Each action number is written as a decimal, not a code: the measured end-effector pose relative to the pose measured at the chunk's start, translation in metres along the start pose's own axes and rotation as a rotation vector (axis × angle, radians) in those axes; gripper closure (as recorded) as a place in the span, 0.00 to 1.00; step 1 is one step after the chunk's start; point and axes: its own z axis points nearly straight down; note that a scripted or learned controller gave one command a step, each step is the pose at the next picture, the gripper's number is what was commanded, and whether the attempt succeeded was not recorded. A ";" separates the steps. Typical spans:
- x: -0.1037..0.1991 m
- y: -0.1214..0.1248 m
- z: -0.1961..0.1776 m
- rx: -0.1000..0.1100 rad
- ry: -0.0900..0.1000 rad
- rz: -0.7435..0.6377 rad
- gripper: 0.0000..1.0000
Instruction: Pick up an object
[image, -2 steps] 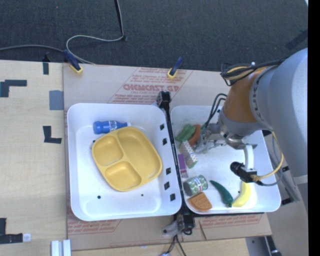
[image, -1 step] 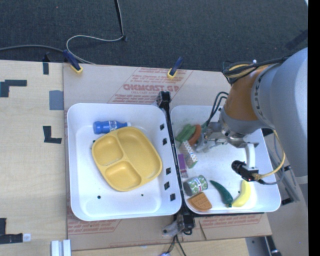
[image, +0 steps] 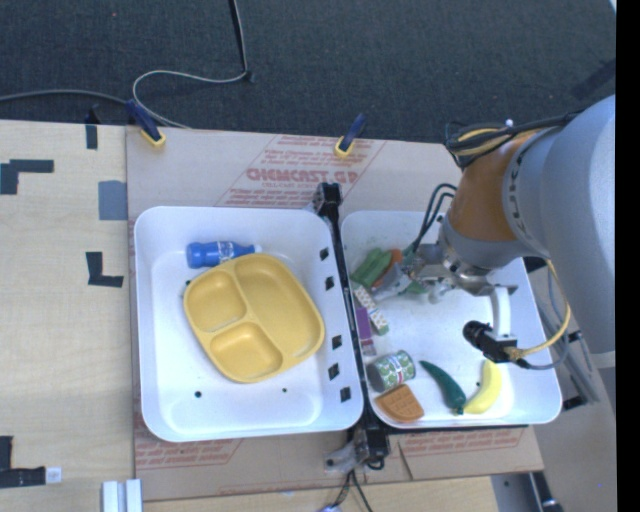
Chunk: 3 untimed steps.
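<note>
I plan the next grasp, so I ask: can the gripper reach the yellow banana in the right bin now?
Probably yes. The banana lies uncovered near the right bin's front right corner, with only a green pepper close beside it. The gripper works in the same bin, farther back, with no object between them.

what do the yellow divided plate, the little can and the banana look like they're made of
Yellow three-compartment plate: likely moulded plastic, with a smooth, uniform matte yellow and rounded rims. Small cylindrical can with a green label: probably metal, since its end looks grey and shiny, though it is too small to be sure. Yellow banana: seemingly a plastic toy, evenly coloured and slightly glossy, but real fruit cannot be ruled out.
</note>
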 end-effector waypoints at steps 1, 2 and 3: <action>0.001 0.000 -0.009 0.002 0.002 0.000 1.00; 0.001 0.000 -0.009 0.001 0.001 0.000 0.00; -0.012 0.034 0.029 0.001 0.005 -0.002 0.00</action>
